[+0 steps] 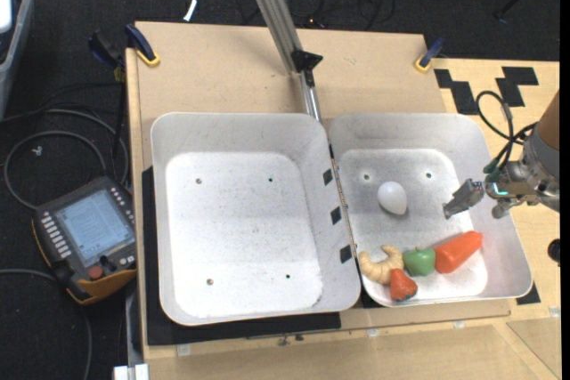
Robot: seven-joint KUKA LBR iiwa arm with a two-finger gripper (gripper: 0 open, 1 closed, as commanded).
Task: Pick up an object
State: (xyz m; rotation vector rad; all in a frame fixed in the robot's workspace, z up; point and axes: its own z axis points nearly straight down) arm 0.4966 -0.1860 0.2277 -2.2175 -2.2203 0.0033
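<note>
Small red piece (403, 284) is lying nearest, touching a tan curled piece (381, 263) and a green piece (419, 261), with an orange-red piece (458, 251) just beside, all clustering along the right bin's (463, 131) near edge. White egg-like object (393, 197) is sitting apart, mid-bin. Pincer (483, 196) is hovering at the bin's right side, above the orange-red piece; fingers appear apart, nothing between them. Step judged: approach, nothing picked yet. Next move is calling for lowering squarely over one item. Left bin (178, 138) and desk (223, 67) beyond.
</note>
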